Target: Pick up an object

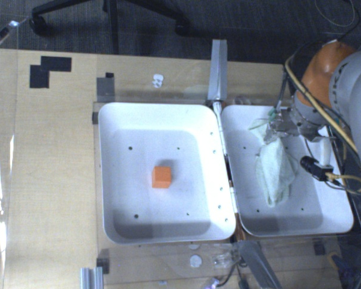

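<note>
My hand point(281, 125), near the right bin's point(246, 218) far edge, grips a pale cloth point(275, 170) by its top; the limp fabric could slip free mid-lift.

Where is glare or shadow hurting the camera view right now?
Camera view: bright glare streaks on the wooden bench at far left; soft shadows lie along the lower inner wall of the left white bin; the small orange cube reads crisp; the pale crumpled cloth blends into the right white bin.
</note>
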You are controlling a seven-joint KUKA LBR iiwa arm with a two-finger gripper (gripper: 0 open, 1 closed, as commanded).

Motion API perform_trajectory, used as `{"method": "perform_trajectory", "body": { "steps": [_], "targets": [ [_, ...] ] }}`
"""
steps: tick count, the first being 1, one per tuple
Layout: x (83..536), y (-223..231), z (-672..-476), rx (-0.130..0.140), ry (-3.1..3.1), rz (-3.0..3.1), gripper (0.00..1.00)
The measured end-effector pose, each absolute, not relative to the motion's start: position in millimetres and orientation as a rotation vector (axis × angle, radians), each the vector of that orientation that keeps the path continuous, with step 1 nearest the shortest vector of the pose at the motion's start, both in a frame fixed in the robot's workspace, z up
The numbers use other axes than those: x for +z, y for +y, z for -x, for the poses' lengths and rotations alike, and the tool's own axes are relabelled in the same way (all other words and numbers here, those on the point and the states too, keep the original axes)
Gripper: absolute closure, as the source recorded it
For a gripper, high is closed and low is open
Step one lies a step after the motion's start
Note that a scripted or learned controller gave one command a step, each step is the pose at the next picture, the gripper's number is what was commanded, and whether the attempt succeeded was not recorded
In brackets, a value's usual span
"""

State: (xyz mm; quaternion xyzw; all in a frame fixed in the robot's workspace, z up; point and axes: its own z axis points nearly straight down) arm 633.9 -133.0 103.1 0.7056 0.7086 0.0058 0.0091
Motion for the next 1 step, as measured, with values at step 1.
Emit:
{"method": "perform_trajectory", "body": {
  "steps": [1],
  "targets": [
    [230.1, -32.8, -666.8, 0.005, 1.890, -2.506, 1.00]
  ]
}}
